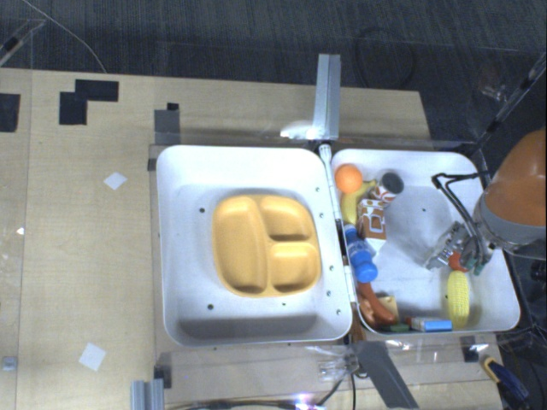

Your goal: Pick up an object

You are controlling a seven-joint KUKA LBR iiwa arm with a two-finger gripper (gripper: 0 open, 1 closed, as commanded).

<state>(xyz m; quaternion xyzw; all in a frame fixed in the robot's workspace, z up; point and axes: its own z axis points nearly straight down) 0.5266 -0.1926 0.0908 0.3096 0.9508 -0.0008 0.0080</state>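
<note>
Pale wood formed the bench (pixel 77 254) surface, with dark carpet beyond its far edge and a few black squares marked at the far left. 2 shallow white bins sat side by side on it. Inside the left bin (pixel 184 229) lay a yellow divided tray (pixel 265 244) with 3 compartments, roughly at the middle of the bin floor.

Clutter filled the right bin (pixel 410 263), mostly along its left wall. An orange ball (pixel 348 178) sat at the far left corner, with a small dark round object (pixel 391 182) just to its right. Nearer than the ball lay a brown and white packet (pixel 374 214), partly over something yellow. A blue bottle (pixel 360 258) rested against the left wall, and nearer still, in the near left corner, sat a reddish-brown item (pixel 378 307). A small blue bar (pixel 436 324) lay along the near wall.

From the right the arm (pixel 517 199) reached in, its orange band showing large at the edge. The gripper (pixel 459 255) hung low over the right part of the right bin, pointed down toward the floor. A yellow corn cob (pixel 458 295) lay just near of the gripper, its far end touching or almost touching the fingertips; which, I could not tell. Whether the fingers were spread or closed was also unclear from this angle, and nothing could be seen held between them.
</note>
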